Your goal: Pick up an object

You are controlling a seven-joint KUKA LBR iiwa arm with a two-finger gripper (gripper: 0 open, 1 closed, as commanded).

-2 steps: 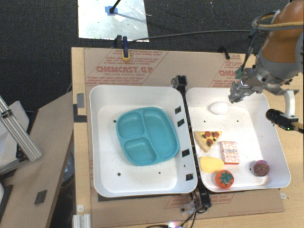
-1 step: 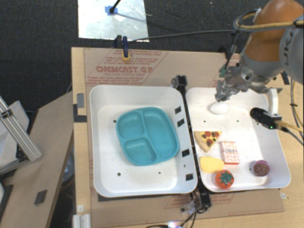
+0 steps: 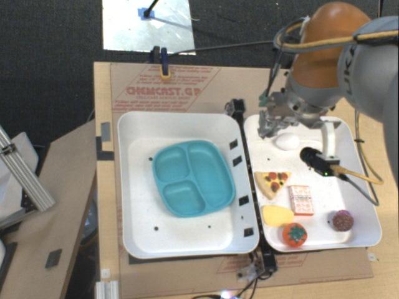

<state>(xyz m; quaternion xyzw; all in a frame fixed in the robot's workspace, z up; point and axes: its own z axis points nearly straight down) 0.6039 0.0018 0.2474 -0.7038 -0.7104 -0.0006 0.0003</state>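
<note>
Two shallow white bins sit side by side on the desk [image 3: 187, 83], which is covered with cardboard sheeting. The left bin [image 3: 134, 167] carries a teal divided plate [image 3: 193, 177] near its middle, tilted a little, with three compartments. The right bin [image 3: 368, 226] carries the loose things.

The arm [image 3: 336, 42] comes in from three o'clock and bends down over the far part of the right bin. Its end effector [image 3: 269, 128] hangs at the bin's eleven o'clock corner, close to the divider between the bins. I cannot tell how far apart its tips stand, and nothing can be seen caught in it.

A white egg-shaped object [image 3: 287, 142] lies just beside the end effector, toward its four o'clock; whether the two touch cannot be told. A black camera-like unit [image 3: 317, 160] with a white bracket and a yellow cable hangs off the wrist at the egg's four o'clock, over the bin's middle.

Nearer the front, a pizza slice [image 3: 272, 182] lies by the divider. A small red-and-white box [image 3: 301, 200] sits at its four o'clock. A yellow lemon-like piece [image 3: 277, 215] lies at six o'clock from the pizza, touching or nearly touching the red tomato [image 3: 294, 234] below it. A dark purple round fruit [image 3: 342, 220] sits apart at the bin's four o'clock corner.

Beyond the desk, at twelve o'clock, lies a pale sheet [image 3: 146, 17] with a blue clamp [image 3: 164, 61] below it.
</note>
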